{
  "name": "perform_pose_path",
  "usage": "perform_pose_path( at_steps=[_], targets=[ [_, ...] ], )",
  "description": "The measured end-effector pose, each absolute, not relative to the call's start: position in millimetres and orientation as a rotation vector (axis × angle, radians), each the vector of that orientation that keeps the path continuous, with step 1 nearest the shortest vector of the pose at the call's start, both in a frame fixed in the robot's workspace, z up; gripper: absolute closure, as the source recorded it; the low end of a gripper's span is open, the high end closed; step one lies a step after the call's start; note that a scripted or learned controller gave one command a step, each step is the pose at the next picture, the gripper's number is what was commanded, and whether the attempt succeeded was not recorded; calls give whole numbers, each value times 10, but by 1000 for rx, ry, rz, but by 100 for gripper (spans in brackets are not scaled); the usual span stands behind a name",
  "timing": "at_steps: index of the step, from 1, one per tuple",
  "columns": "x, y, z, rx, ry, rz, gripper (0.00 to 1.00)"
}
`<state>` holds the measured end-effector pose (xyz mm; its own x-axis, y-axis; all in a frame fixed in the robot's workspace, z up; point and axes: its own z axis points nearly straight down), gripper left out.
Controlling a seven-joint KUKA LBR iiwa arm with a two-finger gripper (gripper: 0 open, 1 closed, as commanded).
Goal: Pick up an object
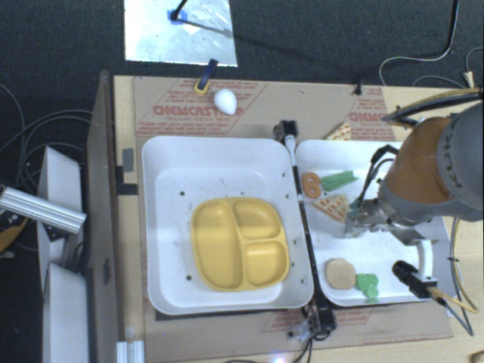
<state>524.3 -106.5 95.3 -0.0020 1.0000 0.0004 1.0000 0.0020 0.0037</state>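
Observation:
The right bin point(318, 154) holds several small things: an orange round piece point(310, 184), a green piece point(338, 179), a tan waffle-patterned wedge point(330, 204), a tan round cookie point(340, 273) and a green block point(367, 285). My gripper point(355, 224) is low in this bin, just right of the waffle wedge, under the grey and orange arm point(427, 176). Its fingertips are hidden by the wrist. I see nothing held.
The left bin point(170, 165) bears a yellow divided plate point(238, 242). Behind the bins, on the cardboard, lie a white egg point(225, 100), a yellow and blue clip point(206, 76) and another waffle piece point(339, 132). A black part point(287, 131) sits between the bins at the back.

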Motion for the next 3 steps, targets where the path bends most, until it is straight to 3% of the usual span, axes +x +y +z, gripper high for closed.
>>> perform_pose_path(
  at_steps=[1,2,3],
  targets=[
    [5241,-1064,949,2218,2222,4,0],
    [5575,-834,842,2212,2228,5,0],
    [6485,-883,861,2207,2223,10,0]
  ],
)
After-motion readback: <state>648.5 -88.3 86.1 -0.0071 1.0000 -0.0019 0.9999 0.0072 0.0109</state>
